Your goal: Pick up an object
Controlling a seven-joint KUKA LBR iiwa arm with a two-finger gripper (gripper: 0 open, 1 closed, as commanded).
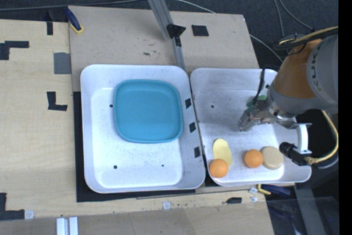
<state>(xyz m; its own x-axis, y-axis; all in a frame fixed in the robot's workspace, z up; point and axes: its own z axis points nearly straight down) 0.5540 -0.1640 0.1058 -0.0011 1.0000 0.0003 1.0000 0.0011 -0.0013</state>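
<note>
White plastic makes up both shallow bins on my bench. Starting at the left, the left bin (99,135) carries a blue square plate (148,110) with rounded corners, lying flat in the upper middle of its floor. A few dark specks dot the floor below the plate. Where the two bins meet, a grey metal bar (159,5) runs down from the top edge at a slant and ends at the rims.

Next comes the right bin (220,88), whose things sit along its near edge. Closest to the shared rim lies a pale yellow oval piece (221,148), and an orange ball (218,168) touches its lower end. Further right is a second orange ball (253,158), and just beside it, touching or nearly so, a beige round piece (271,157). These four are what I might pick, and all of them rest on the bin floor.

My gripper (248,120) hangs over the middle right of this bin, above and apart from the second orange ball, its dark tips pointing down and to the left. Nothing lies between the tips that I can see. Whether they are spread or closed I cannot tell from this angle, since they merge into one dark shape. Behind it, at the far right, rises my grey arm with its orange band (294,74), reaching over the bin's right rim.
</note>
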